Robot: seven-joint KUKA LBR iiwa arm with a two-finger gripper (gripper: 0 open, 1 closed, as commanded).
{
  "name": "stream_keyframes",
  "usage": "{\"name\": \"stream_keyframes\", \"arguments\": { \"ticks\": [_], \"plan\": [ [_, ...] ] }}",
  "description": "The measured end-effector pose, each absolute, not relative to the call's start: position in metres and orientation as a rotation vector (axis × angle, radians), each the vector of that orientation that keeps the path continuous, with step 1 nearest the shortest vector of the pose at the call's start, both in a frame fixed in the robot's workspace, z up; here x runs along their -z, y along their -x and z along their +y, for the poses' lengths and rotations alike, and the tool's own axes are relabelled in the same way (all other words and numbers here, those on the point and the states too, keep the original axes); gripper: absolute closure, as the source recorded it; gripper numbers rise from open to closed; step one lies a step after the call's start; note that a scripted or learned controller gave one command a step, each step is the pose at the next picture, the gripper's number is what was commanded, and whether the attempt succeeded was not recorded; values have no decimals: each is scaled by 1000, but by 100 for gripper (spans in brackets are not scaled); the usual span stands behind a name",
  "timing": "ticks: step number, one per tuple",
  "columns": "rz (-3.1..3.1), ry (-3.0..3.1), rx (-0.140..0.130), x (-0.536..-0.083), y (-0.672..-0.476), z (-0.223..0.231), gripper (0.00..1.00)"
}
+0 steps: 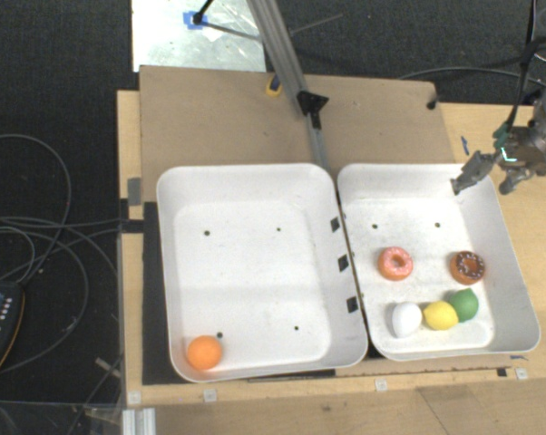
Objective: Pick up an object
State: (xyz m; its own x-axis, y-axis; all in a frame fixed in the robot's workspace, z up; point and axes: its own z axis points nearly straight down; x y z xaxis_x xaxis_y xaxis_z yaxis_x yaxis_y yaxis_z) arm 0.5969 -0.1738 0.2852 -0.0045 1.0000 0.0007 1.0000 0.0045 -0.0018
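In the right bin (409,188) lie a pink frosted doughnut (395,264), a brown chocolate doughnut (467,266), a white ball (405,319), a yellow lemon (440,315) and a green fruit (466,304). An orange (204,352) rests in the near left corner of the left bin (246,198). My gripper (487,178) hangs above the far right corner of the right bin, open, with nothing between its fingers. It stands well clear of all the objects.
A slanted grey pole (277,39) with a black clamp crosses the brown board behind the bins. Black clips (343,262) join the two bins along their shared edge. Cables lie on the dark floor at the left.
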Motion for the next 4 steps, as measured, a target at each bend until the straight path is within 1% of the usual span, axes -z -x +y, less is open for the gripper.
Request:
{"name": "stream_keyframes", "arguments": {
  "ticks": [1, 4],
  "plan": [
    [-2229, 2216, 1, -287, -597, -174, 0],
    [-2225, 2215, -2, -154, -612, -161, 0]
  ]
}}
